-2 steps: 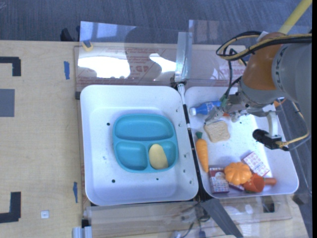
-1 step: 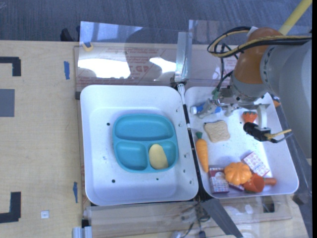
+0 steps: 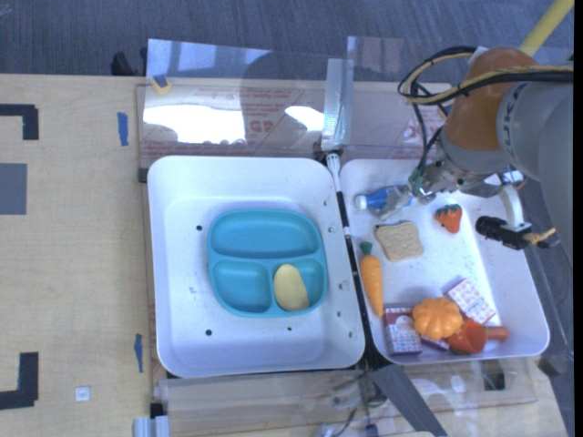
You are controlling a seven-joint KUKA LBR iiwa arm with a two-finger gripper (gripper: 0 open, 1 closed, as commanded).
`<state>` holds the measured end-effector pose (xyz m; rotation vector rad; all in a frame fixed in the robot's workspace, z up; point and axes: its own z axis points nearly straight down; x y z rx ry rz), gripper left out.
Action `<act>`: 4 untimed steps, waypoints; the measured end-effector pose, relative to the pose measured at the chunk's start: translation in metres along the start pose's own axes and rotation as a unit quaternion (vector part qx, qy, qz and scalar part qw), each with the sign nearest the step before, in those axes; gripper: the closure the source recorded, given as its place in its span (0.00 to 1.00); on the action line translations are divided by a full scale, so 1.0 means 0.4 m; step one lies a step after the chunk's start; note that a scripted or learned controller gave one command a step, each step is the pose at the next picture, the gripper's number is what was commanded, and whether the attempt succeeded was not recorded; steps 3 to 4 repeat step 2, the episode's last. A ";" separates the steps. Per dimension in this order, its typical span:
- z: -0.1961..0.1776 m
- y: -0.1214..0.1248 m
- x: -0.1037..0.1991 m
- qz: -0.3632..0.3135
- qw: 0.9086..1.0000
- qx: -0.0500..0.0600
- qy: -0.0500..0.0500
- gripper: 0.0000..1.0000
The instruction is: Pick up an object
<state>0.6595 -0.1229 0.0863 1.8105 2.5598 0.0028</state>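
Observation:
The right bin (image 3: 521, 291) holds several toy foods. A small clear bottle with a blue cap (image 3: 381, 198) lies at its back left. My gripper (image 3: 421, 186) hangs low at the bottle's right end, under the grey and orange wrist. It looks close to or touching the bottle. A bread slice (image 3: 399, 240) lies just in front of it, and a strawberry (image 3: 448, 217) sits to the right. A carrot (image 3: 372, 282) lies along the bin's left wall.
An orange pumpkin (image 3: 436, 318), a red toy (image 3: 474, 337) and two pink cartons (image 3: 470, 299) crowd the right bin's front. The left bin (image 3: 173, 271) holds a blue divided tray (image 3: 264, 235) with a yellow potato (image 3: 291, 287) in its front right compartment.

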 end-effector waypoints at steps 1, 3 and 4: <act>0.001 0.022 0.022 -0.022 1.000 0.006 -0.001 0.00; 0.003 -0.033 -0.142 -0.013 1.000 0.006 0.007 0.00; 0.003 -0.033 -0.142 -0.013 1.000 0.006 0.007 0.00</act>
